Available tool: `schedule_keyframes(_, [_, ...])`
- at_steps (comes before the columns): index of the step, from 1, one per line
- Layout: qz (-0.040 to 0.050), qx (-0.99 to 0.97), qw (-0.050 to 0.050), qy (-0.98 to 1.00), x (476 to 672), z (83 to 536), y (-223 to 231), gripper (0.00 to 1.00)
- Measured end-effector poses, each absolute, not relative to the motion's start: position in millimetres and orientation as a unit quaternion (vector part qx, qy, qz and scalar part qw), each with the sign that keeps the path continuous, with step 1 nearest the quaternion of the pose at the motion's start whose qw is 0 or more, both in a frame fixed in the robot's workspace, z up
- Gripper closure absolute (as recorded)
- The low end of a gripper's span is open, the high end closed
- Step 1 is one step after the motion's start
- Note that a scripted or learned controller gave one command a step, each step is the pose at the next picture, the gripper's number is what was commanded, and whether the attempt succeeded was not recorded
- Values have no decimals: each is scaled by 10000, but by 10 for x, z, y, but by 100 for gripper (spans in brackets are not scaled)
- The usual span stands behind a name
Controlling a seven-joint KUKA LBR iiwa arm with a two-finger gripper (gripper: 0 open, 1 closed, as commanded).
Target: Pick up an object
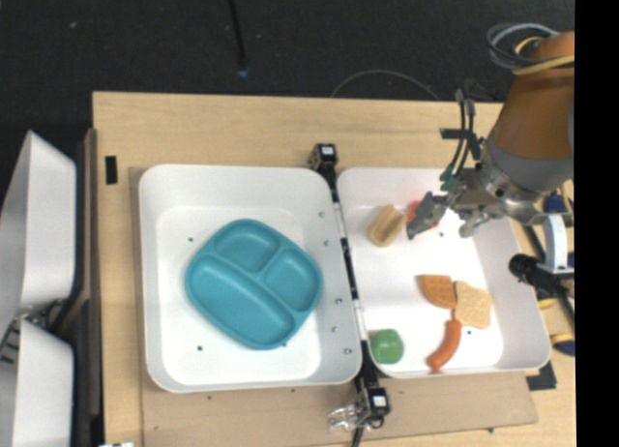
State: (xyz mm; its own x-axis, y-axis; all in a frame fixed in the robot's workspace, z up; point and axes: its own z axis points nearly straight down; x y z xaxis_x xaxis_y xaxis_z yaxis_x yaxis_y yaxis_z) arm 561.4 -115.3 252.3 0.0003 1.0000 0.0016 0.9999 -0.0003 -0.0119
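— Which thing is it after, do you think?

— My guess is the bread roll [385, 224], the tan lump in the right bin [503, 343]. It lies at the far end of that bin, close to the divider [340, 242] between the two bins.

— And the gripper?

— The gripper [447, 215] hangs just to the right of the roll, over the same bin. Its two fingers stand spread apart with nothing between them, so it is released, holding nothing. There is a small red bit [414, 209] right by the left finger; I can't tell what it is.

— Why would it hang open like that?

— I'd judge it is lining up to drop around something, and open jaws are how you start a grab. The roll sits apart from its neighbours, which makes it the easy pick.

— What else is in there?

— Nearer us than the roll: an orange wedge [437, 289] touching a slice of toast [473, 306], a sausage [444, 344] just below those, and a green ball [387, 345] in the near corner by the divider. They are bunched, so riskier to grab cleanly.

— And the other bin?

— The left bin [164, 203], across the divider from the roll, holds a blue sectioned plate [253, 283], lying flat.
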Motion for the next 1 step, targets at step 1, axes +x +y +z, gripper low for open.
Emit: schedule_keyframes(1, [-5,-7063,-6,-7079,5637,2593,-1152,0])
